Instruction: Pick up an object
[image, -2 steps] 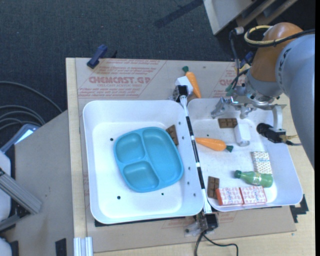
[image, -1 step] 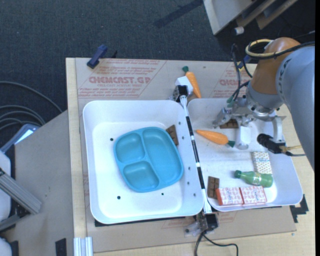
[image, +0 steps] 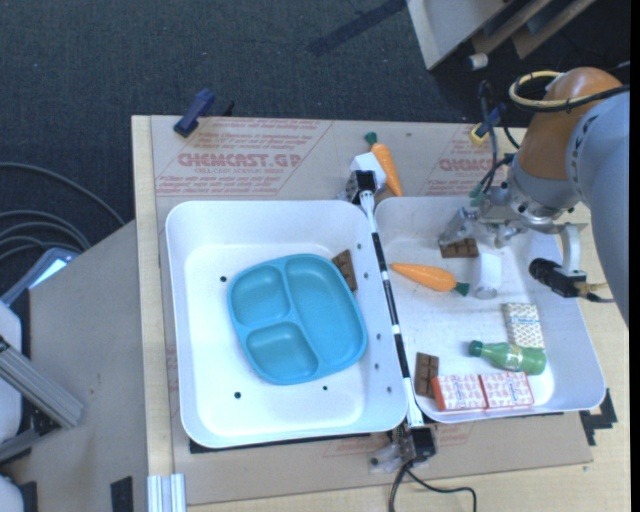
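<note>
We read the gripper as poised low in the right bin, just beside the carrot, prob. lining up a grab; finger gap: can't tell. Bottle & cartons lie nearer the front. The board reads "CHEMCAST GP"; carton print is illegible.
</note>
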